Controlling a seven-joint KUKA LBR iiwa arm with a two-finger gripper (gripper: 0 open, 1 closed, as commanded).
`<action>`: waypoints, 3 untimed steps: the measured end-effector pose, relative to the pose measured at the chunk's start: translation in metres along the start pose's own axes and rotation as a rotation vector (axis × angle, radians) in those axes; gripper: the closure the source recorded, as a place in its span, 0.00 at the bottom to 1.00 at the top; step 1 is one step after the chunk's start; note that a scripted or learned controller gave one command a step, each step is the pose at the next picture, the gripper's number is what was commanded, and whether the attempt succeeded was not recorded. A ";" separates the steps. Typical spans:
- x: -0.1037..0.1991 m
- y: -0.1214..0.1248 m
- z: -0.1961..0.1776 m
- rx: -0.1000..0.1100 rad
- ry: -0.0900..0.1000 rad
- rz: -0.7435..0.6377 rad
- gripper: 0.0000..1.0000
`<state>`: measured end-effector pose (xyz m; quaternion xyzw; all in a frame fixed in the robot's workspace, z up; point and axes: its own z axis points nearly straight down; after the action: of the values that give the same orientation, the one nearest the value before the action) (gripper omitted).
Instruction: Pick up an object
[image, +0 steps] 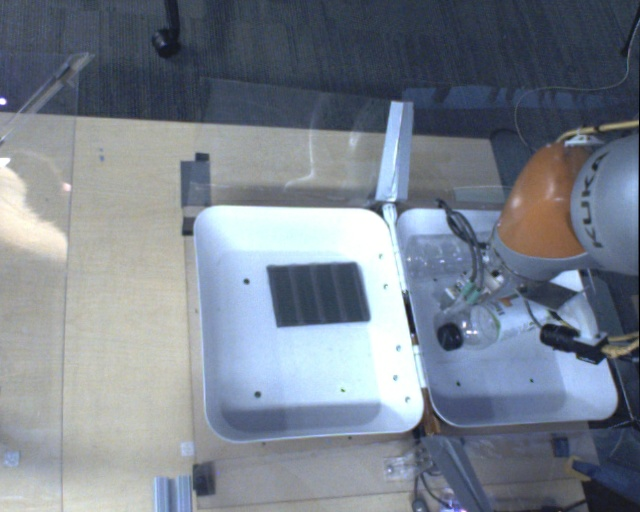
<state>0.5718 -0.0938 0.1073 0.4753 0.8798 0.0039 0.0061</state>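
Note:
My gripper (468, 292) hangs over the left half of the right bin (520, 400), under the grey and orange arm that reaches in from the right. Just below it lies a clear bottle-like thing (482, 326) with a round black end (449, 338) pointing left; I cannot tell whether the gripper touches it. A crumpled clear plastic thing (432, 256) lies in the far left corner of the same bin, up and to the left of the gripper. A dark ribbed rectangular pad (318, 294) lies flat in the middle of the left bin (230, 380).
A raised rim (408, 320) divides the two bins. A metal post (394, 160) stands behind the point where they meet. The arm covers the right bin's far right part. The wooden bench (100, 330) stretches to the left.

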 end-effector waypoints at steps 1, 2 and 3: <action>0.000 0.000 0.000 0.000 0.000 0.000 0.00; -0.041 0.007 -0.034 0.007 0.002 0.051 0.00; -0.011 -0.037 0.017 0.001 -0.002 -0.031 0.00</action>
<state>0.5468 -0.1233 0.0902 0.4618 0.8870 0.0031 0.0068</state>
